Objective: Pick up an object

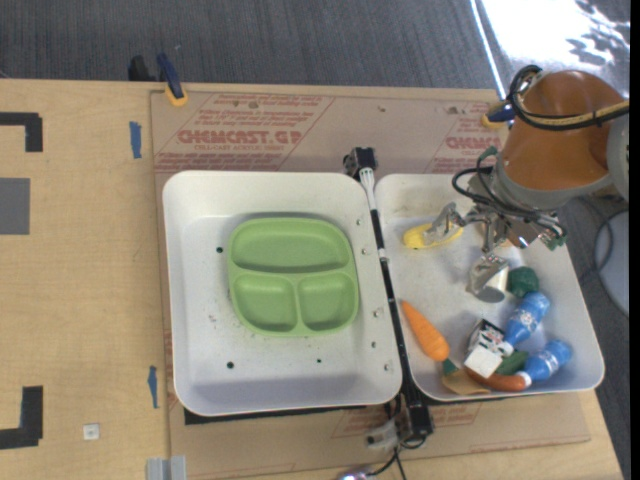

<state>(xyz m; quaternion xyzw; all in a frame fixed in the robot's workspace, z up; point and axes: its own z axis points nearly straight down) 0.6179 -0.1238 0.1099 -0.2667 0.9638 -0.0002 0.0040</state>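
Observation:
My gripper [497, 253] hangs over the upper middle of the right bin [590, 343], under the arm's orange band [556, 128]. Just below it lies a silver-grey piece [488, 282], with a dark green object [523, 280] touching its right side. A yellow object [430, 234] lies to the gripper's left. An orange carrot [425, 330] rests along the bin's left wall. Two blue bottles [527, 318] [550, 357], a small white and black box [486, 341] and a red-orange piece [503, 380] crowd the bin's near right corner.
The left bin [190, 268] holds a light green divided plate [294, 274]. A black clamp bar [375, 228] runs along the seam between the bins. Both bins sit on a cardboard sheet [250, 128] on the bench.

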